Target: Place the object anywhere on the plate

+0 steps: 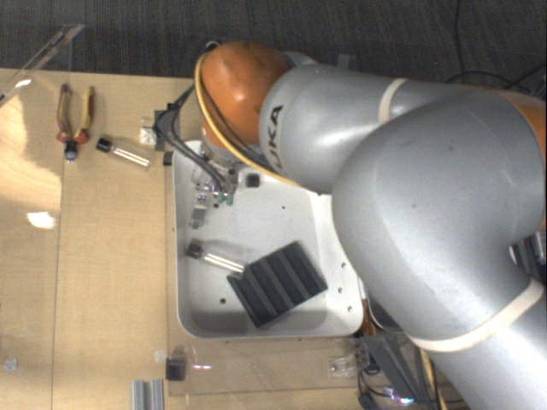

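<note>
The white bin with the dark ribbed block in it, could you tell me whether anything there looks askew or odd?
Yes: the dark ribbed block lies skewed to the white bin's walls, and a small clear vial lies on its side against the block's upper left corner.

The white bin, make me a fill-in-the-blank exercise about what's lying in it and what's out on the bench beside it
1. The dark ribbed block lies inside the white ____.
2. The clear tube in the bin lies just to the ____ of the ribbed block in the camera view.
3. The pliers on the wooden bench have ____ handles.
4. The end effector hangs over the ____ half of the bin in the image.

Missing words: bin; left; red; upper
</note>
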`<state>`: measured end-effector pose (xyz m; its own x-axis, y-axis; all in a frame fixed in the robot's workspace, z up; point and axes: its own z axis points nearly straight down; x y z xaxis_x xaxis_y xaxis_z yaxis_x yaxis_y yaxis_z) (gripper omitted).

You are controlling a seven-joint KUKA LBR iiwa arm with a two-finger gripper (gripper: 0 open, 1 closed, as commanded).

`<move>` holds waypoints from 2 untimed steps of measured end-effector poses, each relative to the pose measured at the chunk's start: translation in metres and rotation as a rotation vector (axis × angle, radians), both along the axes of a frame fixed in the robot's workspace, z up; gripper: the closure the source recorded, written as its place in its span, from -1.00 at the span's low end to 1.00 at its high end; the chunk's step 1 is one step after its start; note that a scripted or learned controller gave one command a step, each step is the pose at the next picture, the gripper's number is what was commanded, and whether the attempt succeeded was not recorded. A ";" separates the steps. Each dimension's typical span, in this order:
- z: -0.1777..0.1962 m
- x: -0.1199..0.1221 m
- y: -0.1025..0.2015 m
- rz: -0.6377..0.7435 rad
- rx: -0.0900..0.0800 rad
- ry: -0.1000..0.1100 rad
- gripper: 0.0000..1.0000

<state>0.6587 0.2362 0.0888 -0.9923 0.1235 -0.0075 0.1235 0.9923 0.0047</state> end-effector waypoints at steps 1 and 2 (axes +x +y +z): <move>0.000 -0.004 -0.001 -0.267 0.000 0.001 -1.00; 0.000 -0.008 -0.010 -0.784 -0.008 0.002 -1.00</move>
